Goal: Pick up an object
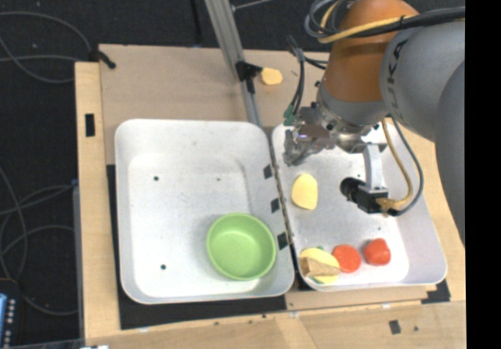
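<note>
Lining up over the yellow piece in the right bin

Camera view: the gripper (300,145) is seen hanging from the grey arm (423,73) at the upper left of the right bin (423,261), close to the wall shared with the left bin (156,183). Nothing is seen between the fingers. Whether they are apart or together cannot be told; they are foreshortened and dark against the wrist.

The nearest candidate is judged to be the yellow piece (305,192), lying flat on the bin floor just below the gripper and apart from it. Three more items are grouped at the bin's near edge: a yellow-and-tan piece (319,264), touching or nearly touching an orange-red ball (347,258), with a red piece (377,252) just beside. A green bowl (241,246) sits in the left bin.

The step is best done as follows:
- The yellow piece should be preferred; it stands alone, so no neighbour gets nudged.
- The gripper should be centred over it before descent.
- The shared wall is near; fingers are better closed along the wall, not across it.
- The piece looks rounded and smooth, so a low grasp is advised to avoid squeeze-out.
</note>
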{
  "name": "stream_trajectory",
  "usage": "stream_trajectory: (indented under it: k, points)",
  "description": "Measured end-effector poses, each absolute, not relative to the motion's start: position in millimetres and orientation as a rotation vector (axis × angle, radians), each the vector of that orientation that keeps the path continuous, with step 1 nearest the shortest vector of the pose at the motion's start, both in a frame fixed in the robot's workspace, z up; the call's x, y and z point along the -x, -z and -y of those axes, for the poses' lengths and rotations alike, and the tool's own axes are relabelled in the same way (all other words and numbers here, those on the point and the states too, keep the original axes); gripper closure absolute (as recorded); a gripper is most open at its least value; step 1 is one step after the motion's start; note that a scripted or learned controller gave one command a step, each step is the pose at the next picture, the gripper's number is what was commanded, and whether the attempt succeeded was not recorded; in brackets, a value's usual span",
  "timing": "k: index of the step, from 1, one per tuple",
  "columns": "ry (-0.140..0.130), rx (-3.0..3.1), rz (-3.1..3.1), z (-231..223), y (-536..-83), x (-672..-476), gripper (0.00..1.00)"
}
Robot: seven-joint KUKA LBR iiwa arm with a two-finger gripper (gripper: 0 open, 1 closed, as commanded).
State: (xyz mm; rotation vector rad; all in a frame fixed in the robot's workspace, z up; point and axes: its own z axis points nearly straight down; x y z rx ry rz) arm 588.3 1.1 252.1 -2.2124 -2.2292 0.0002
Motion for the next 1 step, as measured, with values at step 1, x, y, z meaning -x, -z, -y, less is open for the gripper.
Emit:
stream_trajectory:
  k: [1]
  points:
    - [-0.002, 2.214, 2.227, -47.0, -236.6, -588.8, 1.00]
